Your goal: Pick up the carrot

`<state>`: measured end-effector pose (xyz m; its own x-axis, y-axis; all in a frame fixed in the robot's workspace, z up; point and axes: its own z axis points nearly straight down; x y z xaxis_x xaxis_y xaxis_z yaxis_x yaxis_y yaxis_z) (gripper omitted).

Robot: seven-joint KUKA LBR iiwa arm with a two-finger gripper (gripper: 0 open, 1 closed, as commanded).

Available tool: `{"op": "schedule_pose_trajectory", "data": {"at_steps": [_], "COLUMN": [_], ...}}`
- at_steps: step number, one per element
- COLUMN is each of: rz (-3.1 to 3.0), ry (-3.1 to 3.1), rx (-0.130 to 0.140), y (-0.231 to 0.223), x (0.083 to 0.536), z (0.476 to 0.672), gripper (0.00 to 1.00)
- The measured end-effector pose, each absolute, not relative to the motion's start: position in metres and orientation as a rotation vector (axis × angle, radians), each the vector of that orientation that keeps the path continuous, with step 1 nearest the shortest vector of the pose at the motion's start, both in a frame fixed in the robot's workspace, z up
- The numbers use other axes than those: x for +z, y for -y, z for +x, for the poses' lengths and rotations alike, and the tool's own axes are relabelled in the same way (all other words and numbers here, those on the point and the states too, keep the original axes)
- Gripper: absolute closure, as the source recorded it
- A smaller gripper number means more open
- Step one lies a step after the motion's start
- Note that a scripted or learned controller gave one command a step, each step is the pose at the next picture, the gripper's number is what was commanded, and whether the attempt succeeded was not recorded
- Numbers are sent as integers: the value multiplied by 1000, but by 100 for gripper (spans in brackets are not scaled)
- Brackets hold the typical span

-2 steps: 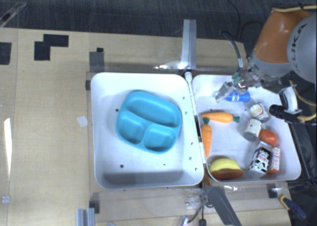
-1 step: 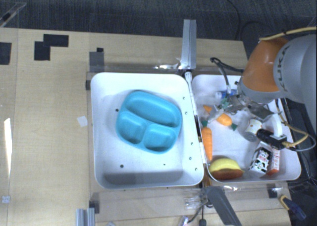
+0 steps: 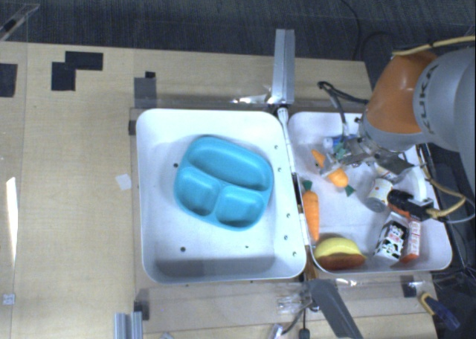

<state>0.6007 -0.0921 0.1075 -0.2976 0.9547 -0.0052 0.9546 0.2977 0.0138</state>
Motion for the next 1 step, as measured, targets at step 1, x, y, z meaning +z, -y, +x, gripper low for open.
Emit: {"op": "schedule_pose_trajectory", "data": {"at_steps": [1], "rz": [1871], "ry": [-2517], "rx": [8], "y": [8], "x": [187], "z": [616], "gripper": [100]}}
